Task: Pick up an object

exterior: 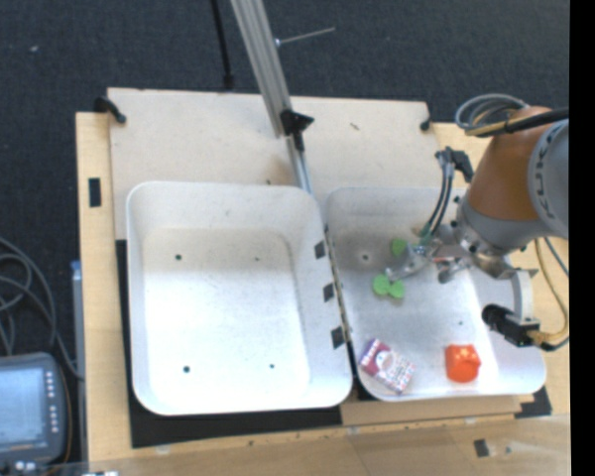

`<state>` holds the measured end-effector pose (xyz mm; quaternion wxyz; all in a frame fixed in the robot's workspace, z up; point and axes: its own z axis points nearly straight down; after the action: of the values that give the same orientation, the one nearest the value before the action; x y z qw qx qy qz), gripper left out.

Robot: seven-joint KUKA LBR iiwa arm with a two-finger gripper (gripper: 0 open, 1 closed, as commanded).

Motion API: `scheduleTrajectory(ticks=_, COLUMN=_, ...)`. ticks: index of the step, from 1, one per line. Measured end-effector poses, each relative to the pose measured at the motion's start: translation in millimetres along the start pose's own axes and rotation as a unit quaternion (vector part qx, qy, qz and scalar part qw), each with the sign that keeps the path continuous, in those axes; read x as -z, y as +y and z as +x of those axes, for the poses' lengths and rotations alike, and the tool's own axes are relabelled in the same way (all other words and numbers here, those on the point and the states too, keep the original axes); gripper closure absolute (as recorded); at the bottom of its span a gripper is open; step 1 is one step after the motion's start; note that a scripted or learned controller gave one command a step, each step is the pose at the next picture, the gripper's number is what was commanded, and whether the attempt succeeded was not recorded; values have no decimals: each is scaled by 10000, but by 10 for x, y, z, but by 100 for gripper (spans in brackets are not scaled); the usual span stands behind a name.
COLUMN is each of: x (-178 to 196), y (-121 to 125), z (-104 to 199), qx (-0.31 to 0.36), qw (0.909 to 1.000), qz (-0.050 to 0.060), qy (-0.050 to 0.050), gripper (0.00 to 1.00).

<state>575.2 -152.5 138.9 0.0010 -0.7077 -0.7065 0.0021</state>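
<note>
1. Camera view, nearest edge: a red block (462,363) and a patterned packet (388,366) lie apart in the right bin (496,380).
2. Mid-bin, the gripper (409,258) hangs just above a green piece (386,286); whether its tips are spread is unclear.
3. Best to centre over the green piece, then descend straight.
4. Farther back, the arm (511,181) reaches in.

Bench surroundings, viewed from above.
A slanted aluminium post (263,53) rises behind the bins. A grey pendant screen (18,405) rests at lower left, with looped cables (10,276) on dark carpet (79,28) beside the wooden bench (208,137).
</note>
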Motion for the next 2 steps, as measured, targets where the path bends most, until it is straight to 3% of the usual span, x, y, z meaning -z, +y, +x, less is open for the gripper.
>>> scheduleTrajectory(ticks=1, x=141, y=19, z=-3, qx=-34, qw=10000, qz=-42, qy=5, gripper=100)
scheduleTrajectory(ticks=2, x=597, y=60, z=39, qx=21, qw=10000, qz=-55, qy=1, gripper=100)
